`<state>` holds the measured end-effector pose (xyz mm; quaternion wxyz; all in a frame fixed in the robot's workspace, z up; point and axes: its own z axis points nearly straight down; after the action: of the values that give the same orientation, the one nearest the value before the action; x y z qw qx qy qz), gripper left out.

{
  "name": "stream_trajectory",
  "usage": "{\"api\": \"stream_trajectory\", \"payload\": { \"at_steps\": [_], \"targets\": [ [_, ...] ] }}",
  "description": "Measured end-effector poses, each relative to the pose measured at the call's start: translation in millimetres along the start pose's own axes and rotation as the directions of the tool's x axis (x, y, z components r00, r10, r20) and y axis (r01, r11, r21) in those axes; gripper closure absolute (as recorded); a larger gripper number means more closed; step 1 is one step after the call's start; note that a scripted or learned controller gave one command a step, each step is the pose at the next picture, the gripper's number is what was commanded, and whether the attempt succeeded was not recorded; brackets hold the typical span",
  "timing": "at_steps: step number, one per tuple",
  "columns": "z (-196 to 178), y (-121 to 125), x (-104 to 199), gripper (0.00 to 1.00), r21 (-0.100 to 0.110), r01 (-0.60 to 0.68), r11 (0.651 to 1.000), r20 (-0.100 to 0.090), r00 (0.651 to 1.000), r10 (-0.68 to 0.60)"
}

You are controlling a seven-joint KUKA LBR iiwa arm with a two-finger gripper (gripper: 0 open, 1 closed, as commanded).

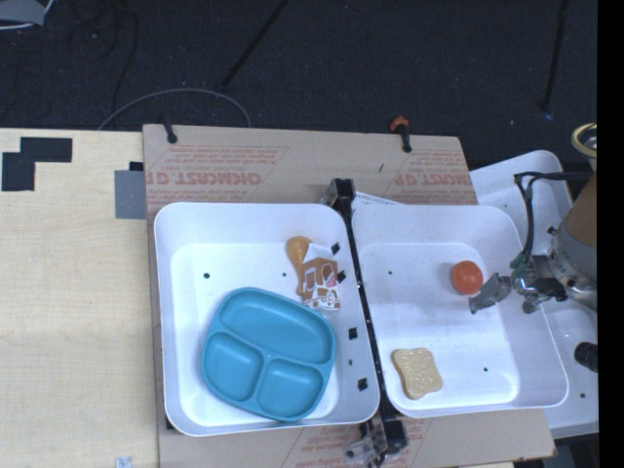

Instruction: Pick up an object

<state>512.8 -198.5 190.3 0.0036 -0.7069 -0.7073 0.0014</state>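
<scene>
While I hang over the right edge of the right bin (531, 378), my gripper (509, 291) sits low at the bin's right wall, and from this slanted view I cannot tell how wide it stands; nothing shows caught in it. Closest to me is a small orange-red ball (467, 277), lying on the bin floor just to the left of my tip, near but apart from it as far as I can see. Further down the same bin, toward its front edge, a slice of toast (417, 372) lies flat (tan, with a paler crust line). Across the black divider, the left bin (180, 261) carries a blue plate (268, 353) with three compartments, set at a tilt in the lower middle of the floor. Just above the plate's upper right corner there is a small white carton (321, 286) with brown print, touching or nearly touching the plate's rim, and an orange-tan piece of toy food (297, 250) just beside the carton's upper left. Both bins rest on a sheet of cardboard (302, 169) on the bench.
</scene>
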Motion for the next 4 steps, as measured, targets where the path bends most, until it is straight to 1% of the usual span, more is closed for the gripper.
{"api": "stream_trajectory", "payload": {
  "at_steps": [1, 2, 3, 4],
  "targets": [
    [44.2, -3.8, -1.6, 0.0, 0.0, -0.001, 1.0, 0.0, 1.0, 0.001],
    [97.5, -4.1, -0.4, 0.0, -0.001, -0.001, 1.0, 0.0, 1.0, 0.001],
    [85.2, -4.1, -1.9, 1.0, -0.002, -0.005, 1.0, 0.001, 1.0, 0.005],
    [21.8, -3.7, -2.4, 1.0, -0.01, 0.001, 1.0, 0.004, 1.0, -0.001]
  ]
}}
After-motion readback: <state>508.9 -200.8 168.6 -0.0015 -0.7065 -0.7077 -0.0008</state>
